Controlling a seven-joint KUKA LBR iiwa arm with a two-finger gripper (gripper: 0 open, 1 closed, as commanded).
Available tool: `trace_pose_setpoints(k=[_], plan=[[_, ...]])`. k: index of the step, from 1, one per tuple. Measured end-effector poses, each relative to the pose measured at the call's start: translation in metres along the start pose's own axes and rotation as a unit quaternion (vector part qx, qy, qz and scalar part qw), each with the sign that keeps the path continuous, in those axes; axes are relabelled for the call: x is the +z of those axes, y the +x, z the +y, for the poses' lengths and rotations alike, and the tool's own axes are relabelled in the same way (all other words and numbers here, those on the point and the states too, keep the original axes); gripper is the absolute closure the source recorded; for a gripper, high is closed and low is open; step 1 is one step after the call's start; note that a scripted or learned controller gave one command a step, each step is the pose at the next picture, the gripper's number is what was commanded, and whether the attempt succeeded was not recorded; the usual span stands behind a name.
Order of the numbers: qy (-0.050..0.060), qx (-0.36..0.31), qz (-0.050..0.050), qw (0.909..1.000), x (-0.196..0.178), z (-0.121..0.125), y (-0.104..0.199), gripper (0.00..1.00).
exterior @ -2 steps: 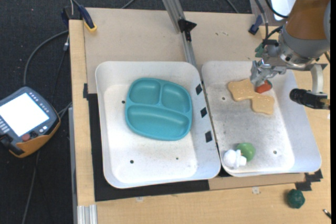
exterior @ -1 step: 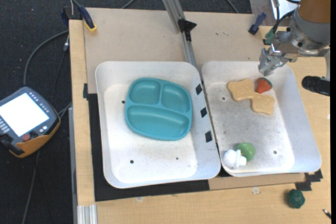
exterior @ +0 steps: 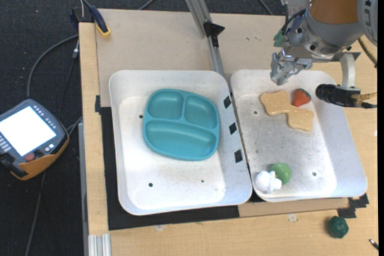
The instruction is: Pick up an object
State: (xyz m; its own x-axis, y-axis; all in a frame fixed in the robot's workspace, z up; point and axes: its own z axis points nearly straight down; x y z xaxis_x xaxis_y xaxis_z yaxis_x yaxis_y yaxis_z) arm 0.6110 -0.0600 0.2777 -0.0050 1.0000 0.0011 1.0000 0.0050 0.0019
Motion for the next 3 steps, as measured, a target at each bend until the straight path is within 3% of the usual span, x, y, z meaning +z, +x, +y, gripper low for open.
trace_pose_setpoints(k=[2, 3], plan=[[0.000, 0.000, 0.000, 1.0000, 0.013, 0.018, 0.095, 1.00], [0.003, 0.000, 0.000, 1.0000, 0.039, 0.016, 0.148, 1.00]])
